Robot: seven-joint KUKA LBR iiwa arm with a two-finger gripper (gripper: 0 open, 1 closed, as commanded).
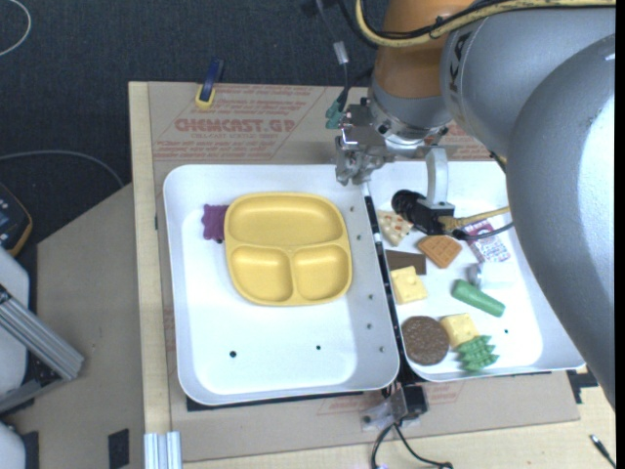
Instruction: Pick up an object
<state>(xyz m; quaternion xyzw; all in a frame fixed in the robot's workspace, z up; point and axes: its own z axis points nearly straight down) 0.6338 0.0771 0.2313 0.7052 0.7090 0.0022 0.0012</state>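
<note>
My gripper hangs over the far end of the wall between the two bins, with the orange-banded wrist above it. Nothing shows between its tips. The right bin holds several small items: a pale cracker, an orange waffle biscuit, a brown square, a yellow cheese wedge, a green cylinder, a round brown cookie, a yellow block and a green spiky toy. All lie below and to the right of the gripper.
A yellow divided plate fills the upper part of the left bin, with a purple item at its left. A pink-and-white packet and a thin wooden stick lie in the right bin.
</note>
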